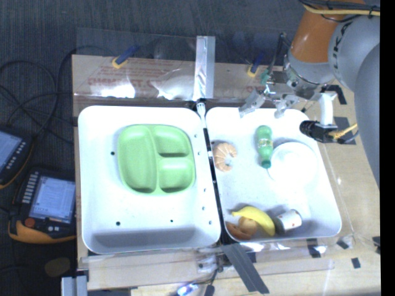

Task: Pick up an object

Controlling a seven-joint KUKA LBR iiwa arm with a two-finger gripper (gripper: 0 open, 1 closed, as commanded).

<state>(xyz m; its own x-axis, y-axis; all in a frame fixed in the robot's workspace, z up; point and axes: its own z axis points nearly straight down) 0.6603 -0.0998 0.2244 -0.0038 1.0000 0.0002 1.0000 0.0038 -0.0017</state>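
Claw (266, 108) position: over the far edge of the right bin (321, 224), close to that bin's far-left corner, at the end of the grey arm (358, 48) with its orange band (318, 26). You can see two light fingers (250, 106) pointing down and set apart, with bare bin floor between them; nothing is held.

Nearest to the claw you find a green bottle (264, 145), lying on its side on the floor of the right bin, just on the near side of the fingers and not touching them. Its cap end points toward the near edge of the bench (92, 66). A white round dish (295, 160) lies just beside the bottle on the right; you cannot tell whether the two touch.

To the left of the bottle, against the wall shared by the two bins, you see a pale orange curled item (224, 155), possibly a toy shrimp. Along the near edge of the right bin lie a yellow banana (256, 218), a brown rounded item (242, 228) tucked against its left side, and a small cylinder (289, 220) with a white end touching the banana's right tip.

Left bin (99, 227) contents: one green divided tray (155, 158), resting flat near the middle, well apart from the claw.

Beyond the bins, at the far edge of the bench, you see crumpled clear plastic sheeting (154, 82). On the floor off the left edge of the bench lie a handheld control pendant (43, 202) and black cables (24, 97).
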